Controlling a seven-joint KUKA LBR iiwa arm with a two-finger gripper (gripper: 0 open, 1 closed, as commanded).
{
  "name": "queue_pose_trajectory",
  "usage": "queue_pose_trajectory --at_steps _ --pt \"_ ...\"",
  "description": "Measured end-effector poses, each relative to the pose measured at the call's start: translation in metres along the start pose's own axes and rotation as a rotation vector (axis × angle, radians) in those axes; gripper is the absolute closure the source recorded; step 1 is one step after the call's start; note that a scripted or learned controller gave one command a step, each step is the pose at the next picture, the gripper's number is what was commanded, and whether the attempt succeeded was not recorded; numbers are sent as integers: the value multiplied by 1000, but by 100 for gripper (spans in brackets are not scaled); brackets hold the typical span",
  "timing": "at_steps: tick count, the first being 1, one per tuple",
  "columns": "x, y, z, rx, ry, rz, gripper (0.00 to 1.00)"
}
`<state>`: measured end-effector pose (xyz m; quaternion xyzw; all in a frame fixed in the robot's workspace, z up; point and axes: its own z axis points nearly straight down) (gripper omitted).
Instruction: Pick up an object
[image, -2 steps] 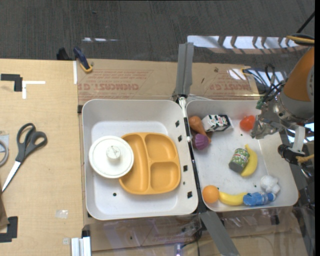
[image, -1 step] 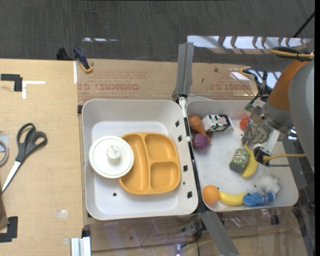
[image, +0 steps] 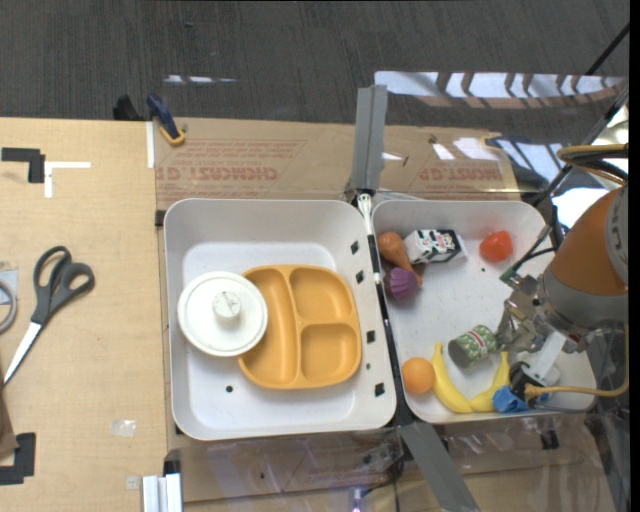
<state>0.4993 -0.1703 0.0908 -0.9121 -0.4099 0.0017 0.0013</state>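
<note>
The right bin (image: 450, 215) holds several small objects. A green can (image: 472, 346) lies on its side near the bin's middle right. A yellow banana (image: 458, 391) curves along the front, with an orange (image: 418, 375) at its left and a small blue piece (image: 508, 401) at its right. Toward the back are a purple onion (image: 403, 285), a brownish-orange carrot-like piece (image: 391, 247), a black-and-white carton (image: 436, 245) and a red object (image: 496, 245). My gripper (image: 516, 328) is low in the bin, just right of the green can and above the banana's right end.
The left bin (image: 190, 400) holds a yellow divided plate (image: 305, 328) and a round white lid (image: 222, 312) overlapping its left edge. Scissors (image: 48, 290) lie on the bench at far left. The arm's orange band (image: 592, 255) hangs over the right bin's right wall.
</note>
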Motion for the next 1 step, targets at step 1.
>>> queue_pose_trajectory --at_steps 1 --pt "42 -24 -105 -2 0 38 100"
